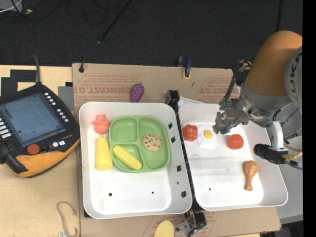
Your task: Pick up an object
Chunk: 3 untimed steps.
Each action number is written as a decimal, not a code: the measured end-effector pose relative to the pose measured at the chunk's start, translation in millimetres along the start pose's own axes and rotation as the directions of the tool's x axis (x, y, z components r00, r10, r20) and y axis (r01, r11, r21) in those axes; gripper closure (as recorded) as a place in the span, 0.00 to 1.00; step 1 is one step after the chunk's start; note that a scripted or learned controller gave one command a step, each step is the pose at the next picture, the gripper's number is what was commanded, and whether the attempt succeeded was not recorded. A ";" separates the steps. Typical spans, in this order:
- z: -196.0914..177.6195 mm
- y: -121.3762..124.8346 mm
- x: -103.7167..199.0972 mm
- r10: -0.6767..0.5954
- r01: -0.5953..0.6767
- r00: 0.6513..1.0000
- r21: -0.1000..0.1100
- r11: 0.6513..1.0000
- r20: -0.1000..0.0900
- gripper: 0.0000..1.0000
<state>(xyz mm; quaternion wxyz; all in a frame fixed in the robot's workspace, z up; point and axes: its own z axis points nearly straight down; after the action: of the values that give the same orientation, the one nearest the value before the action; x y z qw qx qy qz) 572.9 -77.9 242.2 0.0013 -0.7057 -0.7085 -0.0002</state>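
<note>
presently the gripper [223, 126] hangs over the right bin [276, 201], above the fried egg [208, 135]; whether it is parted or closed cannot be told from this angle. nothing shows in its grasp. pickable items in the right bin: a red pepper [189, 132] left of the egg, a tomato [235, 141] to its right, a drumstick [250, 174] nearer the front. left bin [128, 201] contains a green tray [139, 127] bearing a corn cob [127, 157] and a cookie [151, 142].
</note>
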 end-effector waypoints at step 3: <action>12.9 4.4 148.7 0.000 0.000 1.000 0.003 1.000 0.000 1.00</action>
<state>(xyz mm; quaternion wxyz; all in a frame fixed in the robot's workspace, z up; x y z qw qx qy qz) 576.6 70.8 229.5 0.0020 -0.7058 -0.7084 0.0009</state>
